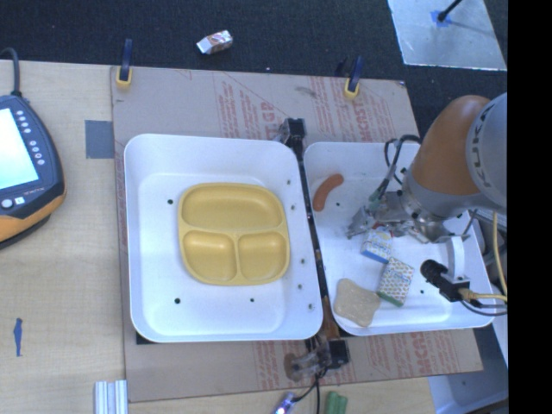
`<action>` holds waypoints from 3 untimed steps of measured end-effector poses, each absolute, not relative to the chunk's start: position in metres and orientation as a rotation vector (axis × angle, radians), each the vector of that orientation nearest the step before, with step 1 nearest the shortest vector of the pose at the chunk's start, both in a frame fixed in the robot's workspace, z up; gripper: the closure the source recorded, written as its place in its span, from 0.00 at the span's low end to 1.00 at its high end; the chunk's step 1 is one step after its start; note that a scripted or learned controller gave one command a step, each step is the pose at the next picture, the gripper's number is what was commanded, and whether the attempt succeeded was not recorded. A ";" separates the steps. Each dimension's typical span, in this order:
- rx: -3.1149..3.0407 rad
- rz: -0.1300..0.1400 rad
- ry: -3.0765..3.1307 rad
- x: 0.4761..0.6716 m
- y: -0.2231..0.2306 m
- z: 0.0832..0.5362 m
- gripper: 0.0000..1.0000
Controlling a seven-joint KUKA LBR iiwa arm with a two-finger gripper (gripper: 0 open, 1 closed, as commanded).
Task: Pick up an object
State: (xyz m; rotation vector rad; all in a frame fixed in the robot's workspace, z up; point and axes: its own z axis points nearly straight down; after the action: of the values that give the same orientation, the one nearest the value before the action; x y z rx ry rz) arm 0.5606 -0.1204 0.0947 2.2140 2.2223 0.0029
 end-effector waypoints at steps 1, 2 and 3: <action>2.211 0.001 2.222 0.561 -0.122 0.106 1.00; 2.211 0.001 2.222 0.561 -0.122 0.106 0.00; 2.211 -0.001 2.222 0.592 -0.106 0.095 0.00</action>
State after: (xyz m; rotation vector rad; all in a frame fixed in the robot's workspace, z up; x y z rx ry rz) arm 0.5921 -0.1058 0.0955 2.2115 2.2224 -0.0007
